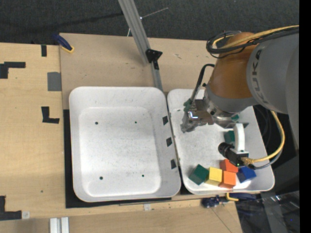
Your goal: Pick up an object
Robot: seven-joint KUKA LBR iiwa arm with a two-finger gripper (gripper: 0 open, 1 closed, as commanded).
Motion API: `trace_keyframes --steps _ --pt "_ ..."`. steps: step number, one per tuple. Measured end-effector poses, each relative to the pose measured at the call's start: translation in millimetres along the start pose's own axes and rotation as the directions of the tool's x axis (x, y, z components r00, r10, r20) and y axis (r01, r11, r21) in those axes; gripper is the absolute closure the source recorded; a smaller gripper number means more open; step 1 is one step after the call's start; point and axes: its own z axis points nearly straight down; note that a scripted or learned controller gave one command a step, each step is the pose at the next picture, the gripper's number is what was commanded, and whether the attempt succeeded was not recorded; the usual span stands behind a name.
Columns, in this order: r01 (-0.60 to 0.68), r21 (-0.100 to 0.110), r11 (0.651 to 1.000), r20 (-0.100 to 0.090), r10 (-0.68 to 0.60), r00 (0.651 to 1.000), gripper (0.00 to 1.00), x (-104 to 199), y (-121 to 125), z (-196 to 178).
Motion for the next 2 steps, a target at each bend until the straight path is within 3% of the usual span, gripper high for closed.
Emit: trace_keyframes --steps 2 --pt "0.003 -0.001 1.000 -0.001 -0.003 1.000 1.00 107.3 -26.0 -9.6"
